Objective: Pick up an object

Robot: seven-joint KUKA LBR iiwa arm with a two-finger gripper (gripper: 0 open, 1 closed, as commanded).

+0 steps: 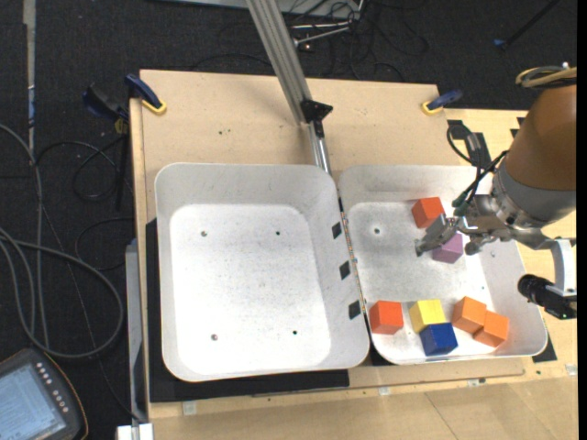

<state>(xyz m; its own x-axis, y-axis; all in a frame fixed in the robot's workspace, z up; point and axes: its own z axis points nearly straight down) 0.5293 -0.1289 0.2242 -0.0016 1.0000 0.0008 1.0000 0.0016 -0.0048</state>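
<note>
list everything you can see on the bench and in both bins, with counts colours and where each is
bins: 2, white, side by side on the bench; left bin, right bin
orange blocks: 4, right bin; one at the back, one front left, two front right
yellow block: 1, right bin front
blue block: 1, touching the yellow block's front
purple block: 1, right bin, at the gripper
clamps: 2, blue and yellow, bench's back corners
gripper: 1, grey, over the purple block
</note>
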